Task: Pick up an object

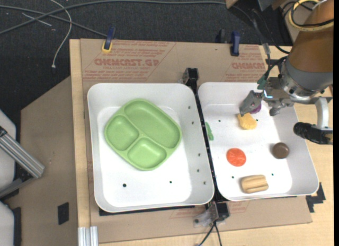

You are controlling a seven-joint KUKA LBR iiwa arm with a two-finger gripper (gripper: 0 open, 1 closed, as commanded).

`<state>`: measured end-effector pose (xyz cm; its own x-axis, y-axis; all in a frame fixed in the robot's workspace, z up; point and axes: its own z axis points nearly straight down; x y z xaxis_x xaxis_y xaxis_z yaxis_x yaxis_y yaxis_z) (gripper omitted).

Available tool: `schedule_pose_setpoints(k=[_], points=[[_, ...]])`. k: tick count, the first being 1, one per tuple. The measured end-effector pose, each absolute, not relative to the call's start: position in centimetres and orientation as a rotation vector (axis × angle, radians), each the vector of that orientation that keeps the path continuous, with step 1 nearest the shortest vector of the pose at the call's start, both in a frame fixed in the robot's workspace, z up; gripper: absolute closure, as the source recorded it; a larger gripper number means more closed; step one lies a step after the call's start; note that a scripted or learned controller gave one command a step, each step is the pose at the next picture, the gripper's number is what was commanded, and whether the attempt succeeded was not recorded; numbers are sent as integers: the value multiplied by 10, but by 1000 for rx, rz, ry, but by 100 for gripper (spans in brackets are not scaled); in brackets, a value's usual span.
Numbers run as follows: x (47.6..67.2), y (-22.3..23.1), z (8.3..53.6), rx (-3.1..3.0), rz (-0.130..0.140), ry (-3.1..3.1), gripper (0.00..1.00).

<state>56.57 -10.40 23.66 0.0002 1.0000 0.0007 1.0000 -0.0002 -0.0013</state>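
Note:
In the right bin (296,184) lie a yellow lump (247,121), a red-orange round piece (236,157), a brown ball (280,150) and a tan bread-shaped piece (253,183). My gripper (262,105) hangs over the bin's far part, just above and behind the yellow lump. Its two grey fingers (248,103) stand apart, so it is open with nothing held. A small purple thing (256,109) shows low between the fingers, partly hidden by them.
The left bin (106,186) holds a green divided plate (142,133). A small green piece (209,132) lies at the right bin's left wall. Blue clamps (109,39) hold the cardboard base at the back.

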Motion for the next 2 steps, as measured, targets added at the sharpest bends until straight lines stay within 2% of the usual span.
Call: schedule_pose_setpoints(k=[1,2], points=[[572,-96,185,-2220,1,-2219,0],[567,-99,123,-2218,6,-2215,0]])
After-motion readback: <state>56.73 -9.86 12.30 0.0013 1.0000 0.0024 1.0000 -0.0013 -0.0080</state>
